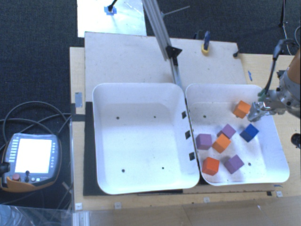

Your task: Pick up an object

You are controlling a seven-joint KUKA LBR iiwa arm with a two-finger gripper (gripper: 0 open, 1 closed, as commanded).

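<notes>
Right bin (277,166): orange cube (241,109) sits tilted.

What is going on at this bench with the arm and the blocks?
A robot arm reaches in from the right, its gripper over the right-hand bin, between an orange block and a blue block. Nothing is seen held. Three purple blocks and two more orange ones lie further in. The left-hand bin sits beside it.
</notes>
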